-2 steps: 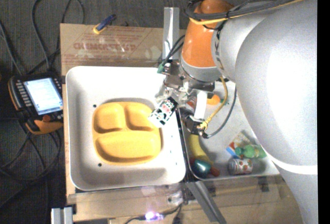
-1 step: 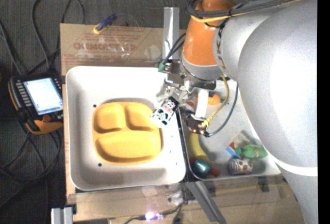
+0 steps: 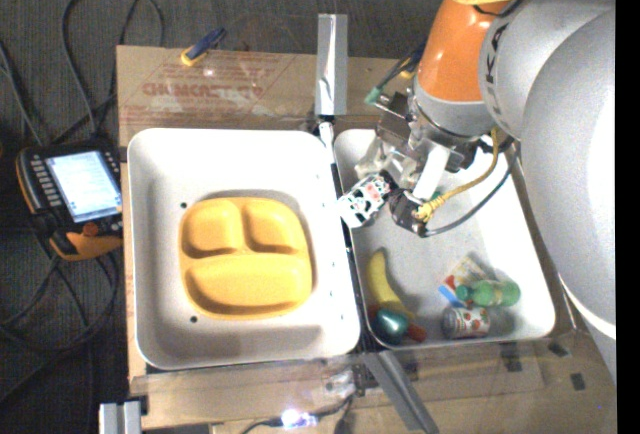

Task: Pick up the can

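The can was seen lying near the front of the right bin, beside a green bottle. Well apart, the gripper was poised over the bin's left rim, a black-and-white patterned object pinched between its jaws.

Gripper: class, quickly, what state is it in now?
Gripper: over the right bin, beside a black-and-white item; open or shut cannot be told.
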You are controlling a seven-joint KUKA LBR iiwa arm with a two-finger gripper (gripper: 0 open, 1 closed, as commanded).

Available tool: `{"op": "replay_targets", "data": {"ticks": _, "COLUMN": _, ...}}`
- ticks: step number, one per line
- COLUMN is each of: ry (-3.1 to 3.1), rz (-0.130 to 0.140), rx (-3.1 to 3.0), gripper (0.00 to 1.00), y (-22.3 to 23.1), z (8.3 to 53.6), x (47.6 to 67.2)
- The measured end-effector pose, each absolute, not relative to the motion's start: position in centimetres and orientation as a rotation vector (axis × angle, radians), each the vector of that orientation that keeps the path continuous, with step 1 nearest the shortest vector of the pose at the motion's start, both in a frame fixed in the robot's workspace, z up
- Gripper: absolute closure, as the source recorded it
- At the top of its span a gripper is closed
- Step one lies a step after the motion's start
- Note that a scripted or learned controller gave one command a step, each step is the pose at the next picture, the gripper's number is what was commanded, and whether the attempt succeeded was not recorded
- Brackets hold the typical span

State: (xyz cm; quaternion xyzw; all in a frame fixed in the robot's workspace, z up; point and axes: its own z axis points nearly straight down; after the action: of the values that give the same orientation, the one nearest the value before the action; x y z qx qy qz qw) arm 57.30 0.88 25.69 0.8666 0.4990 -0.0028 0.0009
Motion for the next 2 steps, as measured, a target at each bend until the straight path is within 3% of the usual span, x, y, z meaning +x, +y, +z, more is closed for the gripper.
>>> {"op": "replay_targets", "data": {"ticks": 1, "ry": 1.442, "rz": -0.01, "rx": 2.789, "gripper": 1.0, "y": 3.8, "z": 23.6, "x": 66.2}}
{"op": "replay_targets", "data": {"ticks": 2, "ry": 1.826, "rz": -0.007, "rx": 2.552, "gripper": 1.0, "y": 3.2, "z": 18.4, "x": 66.6}}
